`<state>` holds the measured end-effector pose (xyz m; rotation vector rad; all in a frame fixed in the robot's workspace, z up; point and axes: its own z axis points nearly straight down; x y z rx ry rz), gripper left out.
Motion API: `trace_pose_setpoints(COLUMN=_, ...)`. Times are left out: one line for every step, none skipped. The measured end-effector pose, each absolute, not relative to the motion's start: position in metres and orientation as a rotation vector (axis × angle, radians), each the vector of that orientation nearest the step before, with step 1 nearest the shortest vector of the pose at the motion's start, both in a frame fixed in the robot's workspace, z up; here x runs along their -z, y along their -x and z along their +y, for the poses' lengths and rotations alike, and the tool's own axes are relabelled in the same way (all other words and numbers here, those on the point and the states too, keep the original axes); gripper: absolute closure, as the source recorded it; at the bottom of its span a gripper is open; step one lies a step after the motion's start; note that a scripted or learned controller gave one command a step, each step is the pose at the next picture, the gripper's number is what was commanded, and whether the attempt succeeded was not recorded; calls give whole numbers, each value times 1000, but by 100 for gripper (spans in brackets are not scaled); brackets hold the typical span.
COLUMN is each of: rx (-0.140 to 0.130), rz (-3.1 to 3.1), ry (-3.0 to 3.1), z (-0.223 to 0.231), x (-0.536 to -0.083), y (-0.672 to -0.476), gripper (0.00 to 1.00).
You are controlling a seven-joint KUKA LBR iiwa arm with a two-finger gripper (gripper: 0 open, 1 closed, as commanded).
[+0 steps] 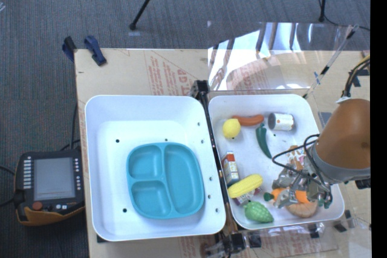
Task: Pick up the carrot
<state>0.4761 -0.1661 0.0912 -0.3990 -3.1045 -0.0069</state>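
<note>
The carrot is a small orange piece with a dark green top. It lies low in the right bin, near the front right corner. My gripper is down in the bin directly over it, under the orange wrist band, and metal parts cover the carrot's right half. Another orange patch shows on the far side of the gripper. Whether the carrot is held is hidden by the wrist.
The right bin also holds a lemon, an orange-red sausage-like piece, a white can, a green pepper, a corn cob, a green fruit and a tan piece. A blue divided plate sits in the left bin.
</note>
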Motion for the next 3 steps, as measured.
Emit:
trace_pose_setpoints(rx=4, rz=-3119, ry=446, z=-105, x=-216, y=-579, gripper=100)
trace_pose_setpoints(rx=5, rz=-3128, ry=293, z=-6, x=-241, y=-636, gripper=100)
trace_pose_setpoints(rx=-3, rz=-3006, ry=889, z=-27, x=-188, y=-623, gripper=100)
